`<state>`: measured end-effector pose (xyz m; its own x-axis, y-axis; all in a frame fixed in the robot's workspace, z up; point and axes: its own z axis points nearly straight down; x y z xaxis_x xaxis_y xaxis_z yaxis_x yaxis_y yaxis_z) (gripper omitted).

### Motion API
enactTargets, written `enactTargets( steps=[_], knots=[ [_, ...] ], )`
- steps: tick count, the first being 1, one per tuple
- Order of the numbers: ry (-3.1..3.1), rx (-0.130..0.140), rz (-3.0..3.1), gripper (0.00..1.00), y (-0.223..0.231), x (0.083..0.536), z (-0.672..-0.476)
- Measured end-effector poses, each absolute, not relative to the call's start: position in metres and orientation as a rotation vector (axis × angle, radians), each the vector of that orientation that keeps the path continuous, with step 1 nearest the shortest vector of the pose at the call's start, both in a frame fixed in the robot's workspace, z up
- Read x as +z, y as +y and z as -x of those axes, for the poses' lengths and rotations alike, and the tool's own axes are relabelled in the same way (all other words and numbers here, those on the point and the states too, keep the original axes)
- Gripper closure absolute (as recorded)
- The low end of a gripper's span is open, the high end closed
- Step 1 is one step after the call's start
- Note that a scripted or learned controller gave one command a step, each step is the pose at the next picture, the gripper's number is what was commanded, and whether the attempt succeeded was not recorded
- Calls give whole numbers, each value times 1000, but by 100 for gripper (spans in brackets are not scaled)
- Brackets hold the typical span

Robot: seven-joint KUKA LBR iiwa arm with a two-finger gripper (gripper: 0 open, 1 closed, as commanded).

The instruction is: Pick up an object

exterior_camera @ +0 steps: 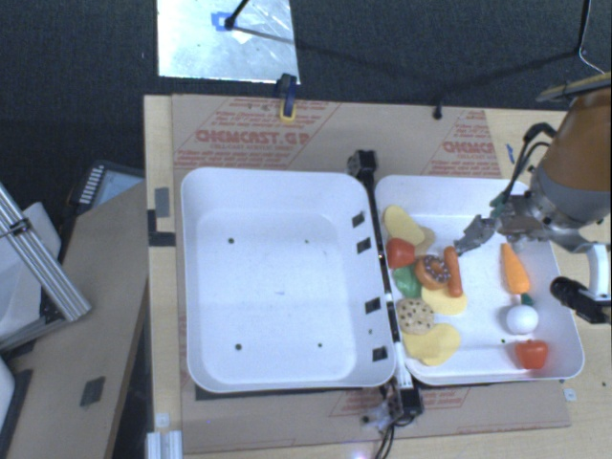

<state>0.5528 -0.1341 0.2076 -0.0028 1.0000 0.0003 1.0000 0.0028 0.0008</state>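
The arm (574, 161) enters from the right and extends over the right bin (449, 191). The pincer (466, 238) sits above the bin floor, just right of the cluster of toy food along the bin's left wall. Its fingers are dark and small in this view; whether they stand wide or narrow cannot be told, and nothing is visible between them.

Contents of the right bin:
- A pale yellow piece (405, 225) lies near the upper left.
- A red tomato (400, 252) lies just below it, with a green piece (406, 281) beside.
- A doughnut (434, 271) touches an orange sausage (453, 272).
- A yellow slice (447, 301) lies under these.
- A cookie (415, 315) and a second yellow piece (432, 344) lie near the lower left corner.
- A carrot (515, 268), a white ball (521, 319) and a red piece (531, 354) lie along the right side, well apart from the cluster.

The left bin (206, 256) adjoins the right bin. Both rest on the surface (249, 127).
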Motion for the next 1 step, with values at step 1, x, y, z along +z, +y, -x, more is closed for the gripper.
enactTargets(
  steps=[1],
  knots=[
    [2228, -4, -2217, 0, -117, 94, -579]
  ],
)
